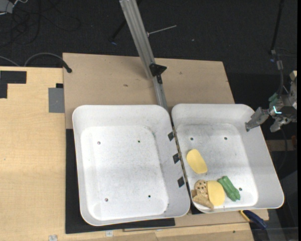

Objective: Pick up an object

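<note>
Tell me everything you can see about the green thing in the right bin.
The green thing is a small, elongated, bumpy-looking piece, perhaps a toy vegetable, lying flat and slanted on the floor of the right bin near its front edge. Its left side touches or nearly touches a yellow piece. The claw is far from it, by the bin's rear right rim.
</note>
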You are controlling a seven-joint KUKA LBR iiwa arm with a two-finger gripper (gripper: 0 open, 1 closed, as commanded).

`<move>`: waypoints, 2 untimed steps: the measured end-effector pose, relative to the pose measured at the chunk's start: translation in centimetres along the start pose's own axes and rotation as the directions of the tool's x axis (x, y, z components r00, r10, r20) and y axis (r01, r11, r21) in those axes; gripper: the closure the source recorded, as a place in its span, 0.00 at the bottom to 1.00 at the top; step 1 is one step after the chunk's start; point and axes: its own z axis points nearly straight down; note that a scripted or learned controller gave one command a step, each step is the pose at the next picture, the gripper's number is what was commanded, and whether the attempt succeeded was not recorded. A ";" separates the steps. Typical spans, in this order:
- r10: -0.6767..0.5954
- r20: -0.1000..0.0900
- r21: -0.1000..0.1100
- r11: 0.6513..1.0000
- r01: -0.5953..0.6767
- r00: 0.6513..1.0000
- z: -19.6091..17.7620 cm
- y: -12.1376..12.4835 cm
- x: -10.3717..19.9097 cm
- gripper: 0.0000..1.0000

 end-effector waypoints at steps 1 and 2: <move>-0.002 0.002 -0.004 1.000 0.002 1.000 -0.2 0.1 0.0 0.00; 0.000 0.000 0.000 1.000 0.000 1.000 4.2 0.2 0.4 0.00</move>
